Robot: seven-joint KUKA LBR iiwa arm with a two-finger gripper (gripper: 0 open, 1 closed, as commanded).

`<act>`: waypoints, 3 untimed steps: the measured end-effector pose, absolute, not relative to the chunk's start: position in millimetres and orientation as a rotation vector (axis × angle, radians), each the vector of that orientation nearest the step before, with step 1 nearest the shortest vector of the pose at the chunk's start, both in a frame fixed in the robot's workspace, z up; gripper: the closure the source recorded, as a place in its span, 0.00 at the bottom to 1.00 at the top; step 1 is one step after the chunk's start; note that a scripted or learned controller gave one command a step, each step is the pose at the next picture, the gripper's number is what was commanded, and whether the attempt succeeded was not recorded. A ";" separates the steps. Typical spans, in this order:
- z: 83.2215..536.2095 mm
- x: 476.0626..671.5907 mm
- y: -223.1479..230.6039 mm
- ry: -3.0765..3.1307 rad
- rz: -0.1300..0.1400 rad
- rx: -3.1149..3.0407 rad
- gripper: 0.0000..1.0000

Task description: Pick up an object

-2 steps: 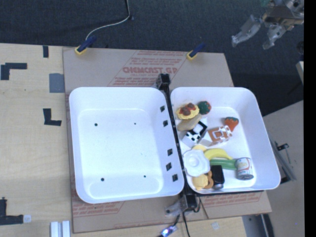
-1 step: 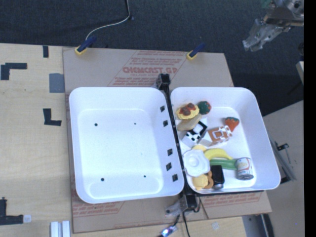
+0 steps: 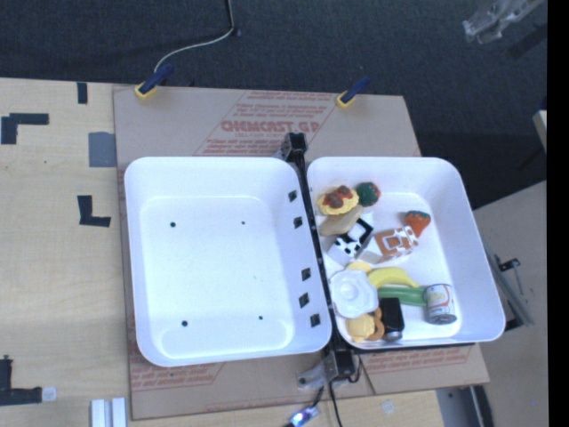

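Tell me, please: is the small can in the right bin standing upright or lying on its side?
Lying on its side. The small can shows its long labelled body across the floor of the right bin, near the front corner, beside the banana.

The gripper point(image 3: 502, 12) sits high at the view's far right, well apart from both bins. The right bin point(image 3: 467, 238), nearer it, holds a cluster of objects point(image 3: 373, 265); the left bin point(image 3: 213, 256) lies farther off, touching the right bin.
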State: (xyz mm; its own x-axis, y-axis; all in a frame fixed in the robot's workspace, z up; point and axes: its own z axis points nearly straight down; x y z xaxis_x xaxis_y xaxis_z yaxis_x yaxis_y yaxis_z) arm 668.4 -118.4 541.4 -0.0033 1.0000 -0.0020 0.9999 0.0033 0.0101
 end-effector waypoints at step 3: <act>535.1 481.3 8.3 2.228 -0.001 2.218 1.00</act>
State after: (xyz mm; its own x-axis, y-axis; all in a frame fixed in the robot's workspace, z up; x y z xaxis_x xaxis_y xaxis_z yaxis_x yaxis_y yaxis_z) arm 481.3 8.3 535.1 -0.0047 1.0000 0.0007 1.0000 0.0047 -0.0019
